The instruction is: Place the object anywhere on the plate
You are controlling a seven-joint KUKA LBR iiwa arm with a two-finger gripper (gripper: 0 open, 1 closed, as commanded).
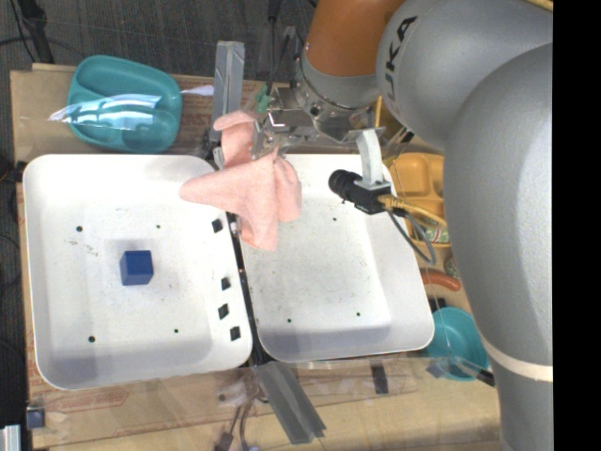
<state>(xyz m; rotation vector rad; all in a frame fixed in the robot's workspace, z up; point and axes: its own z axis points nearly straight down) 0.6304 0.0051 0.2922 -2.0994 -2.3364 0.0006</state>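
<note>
A pink cloth (254, 188) hangs bunched from my gripper (264, 137), which is shut on its upper end. The cloth dangles above the seam between the two white bins, its lower folds spreading over the left bin's right rim and the right bin's (376, 332) far-left corner. A teal plate-like dish (127, 101) with a clear wrapper on it lies outside the bins, beyond the left bin's far edge and to the left of the gripper. The grey arm with its orange band reaches in from the upper right.
A small blue cube (137, 267) sits in the left bin (56, 346). A black fitting (354, 187) on the wrist hangs over the right bin. Yellow items (419, 178) and a second teal piece (458, 342) lie to the right of the right bin.
</note>
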